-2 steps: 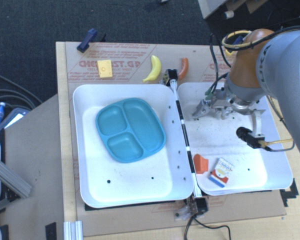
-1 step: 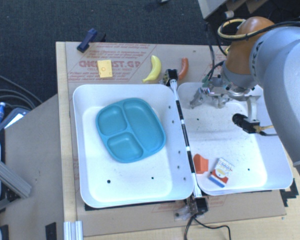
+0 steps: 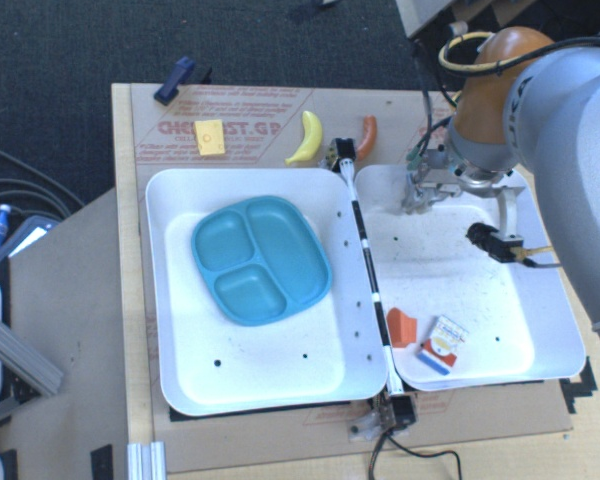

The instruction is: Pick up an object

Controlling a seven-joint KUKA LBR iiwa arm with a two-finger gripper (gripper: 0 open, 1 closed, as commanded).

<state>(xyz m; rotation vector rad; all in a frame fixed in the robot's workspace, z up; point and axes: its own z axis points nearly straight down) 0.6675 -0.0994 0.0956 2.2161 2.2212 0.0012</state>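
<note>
On my desk (image 3: 240,118), upper left of frame, red print reads partly "CHE...ST. G.P"; nothing else is legible to me.

On the bare wooden bench top (image 3: 250,118) behind the two white bins, a yellow plastic banana (image 3: 306,138) lies just beside a small orange-red sausage-shaped toy (image 3: 366,136). Further left sits a flat yellow square block (image 3: 209,139), resting on red printed lettering. A dark blue clip-like piece (image 3: 173,80) hangs over the bench's far left corner. Dark grey carpet (image 3: 130,18) covers the floor beyond, with black cables (image 3: 20,173) looping at the left.
</note>
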